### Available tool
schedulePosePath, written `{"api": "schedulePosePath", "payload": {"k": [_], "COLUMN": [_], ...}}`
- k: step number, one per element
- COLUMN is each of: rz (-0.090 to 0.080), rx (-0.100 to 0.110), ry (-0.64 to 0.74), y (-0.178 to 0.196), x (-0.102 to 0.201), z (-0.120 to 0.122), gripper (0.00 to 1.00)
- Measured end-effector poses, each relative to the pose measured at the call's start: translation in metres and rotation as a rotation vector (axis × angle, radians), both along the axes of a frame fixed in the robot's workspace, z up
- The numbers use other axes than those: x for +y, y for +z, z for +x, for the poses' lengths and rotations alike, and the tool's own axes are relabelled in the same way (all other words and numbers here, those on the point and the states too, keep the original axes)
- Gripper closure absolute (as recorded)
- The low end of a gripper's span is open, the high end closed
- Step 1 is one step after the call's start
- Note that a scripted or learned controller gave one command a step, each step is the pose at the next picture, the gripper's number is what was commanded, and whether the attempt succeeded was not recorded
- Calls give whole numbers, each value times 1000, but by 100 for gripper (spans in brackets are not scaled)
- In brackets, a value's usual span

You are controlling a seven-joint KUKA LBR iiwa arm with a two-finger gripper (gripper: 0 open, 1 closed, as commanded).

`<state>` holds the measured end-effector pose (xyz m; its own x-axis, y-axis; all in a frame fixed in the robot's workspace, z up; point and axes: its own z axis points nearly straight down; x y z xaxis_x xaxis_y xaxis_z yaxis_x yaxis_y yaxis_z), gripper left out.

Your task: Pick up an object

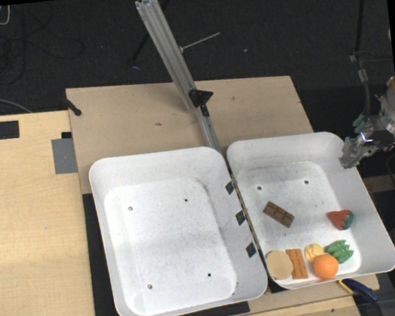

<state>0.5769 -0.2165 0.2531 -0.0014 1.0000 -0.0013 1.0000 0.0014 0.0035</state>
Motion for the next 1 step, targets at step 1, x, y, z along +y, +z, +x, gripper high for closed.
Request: {"api": "schedulePosePath", "payload": {"k": [1], "rz": [4], "rx": [6], "ry": [4], "y": [2], "x": [59], "z": [0], "gripper": [100]}}
